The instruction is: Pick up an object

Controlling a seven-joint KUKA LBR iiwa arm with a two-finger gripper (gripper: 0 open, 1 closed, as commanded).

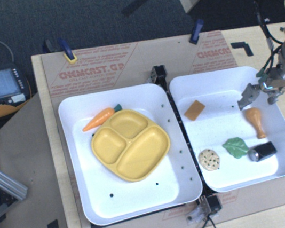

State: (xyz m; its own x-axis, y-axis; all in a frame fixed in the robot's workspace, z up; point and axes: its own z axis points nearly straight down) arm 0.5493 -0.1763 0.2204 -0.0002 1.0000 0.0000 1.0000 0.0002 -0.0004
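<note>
Lying just below the fingers (255, 93), the toy chicken drumstick (255, 120) rests on the floor of the right bin (234, 179), near its right wall, and looks like the likeliest thing to be picked. The fingers stand spread apart with nothing between them, above the drumstick's rounded end and not touching it. Farther below the fingers sit a small black cylinder (262, 152) and a green leaf piece (237, 147), with a speckled cookie (209, 159) beyond those. To the far side from the arm lies a tan cracker square (195, 110). Across the divide, the left bin (89, 201) holds a yellow divided plate (130, 145) and a toy carrot (98, 118). Judging by this, no grasp is made yet; descent, closing and lifting all remain.
</note>
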